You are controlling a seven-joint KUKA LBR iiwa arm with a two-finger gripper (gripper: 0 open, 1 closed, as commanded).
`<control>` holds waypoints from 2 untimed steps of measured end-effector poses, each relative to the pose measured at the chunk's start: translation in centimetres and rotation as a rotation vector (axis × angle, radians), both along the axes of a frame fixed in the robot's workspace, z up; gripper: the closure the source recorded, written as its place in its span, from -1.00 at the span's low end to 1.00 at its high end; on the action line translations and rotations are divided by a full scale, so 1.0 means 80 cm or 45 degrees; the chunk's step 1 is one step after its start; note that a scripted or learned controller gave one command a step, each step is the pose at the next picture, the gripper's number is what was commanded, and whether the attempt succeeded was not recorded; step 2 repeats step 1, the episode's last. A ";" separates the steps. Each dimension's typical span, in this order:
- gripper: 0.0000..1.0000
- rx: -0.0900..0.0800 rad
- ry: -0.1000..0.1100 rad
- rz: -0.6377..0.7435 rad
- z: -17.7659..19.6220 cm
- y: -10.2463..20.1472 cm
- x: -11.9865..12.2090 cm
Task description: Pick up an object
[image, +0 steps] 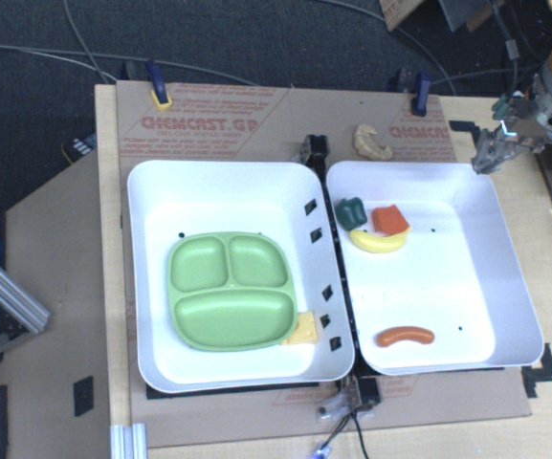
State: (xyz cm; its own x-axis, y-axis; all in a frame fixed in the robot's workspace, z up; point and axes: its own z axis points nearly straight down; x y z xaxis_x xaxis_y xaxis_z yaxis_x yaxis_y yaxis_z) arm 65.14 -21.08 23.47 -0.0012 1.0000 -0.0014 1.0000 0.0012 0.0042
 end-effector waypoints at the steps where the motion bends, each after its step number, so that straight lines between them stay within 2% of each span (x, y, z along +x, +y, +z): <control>1: 1.00 0.004 0.007 0.006 0.003 0.079 0.007; 2: 1.00 0.004 0.007 0.006 0.003 0.079 0.007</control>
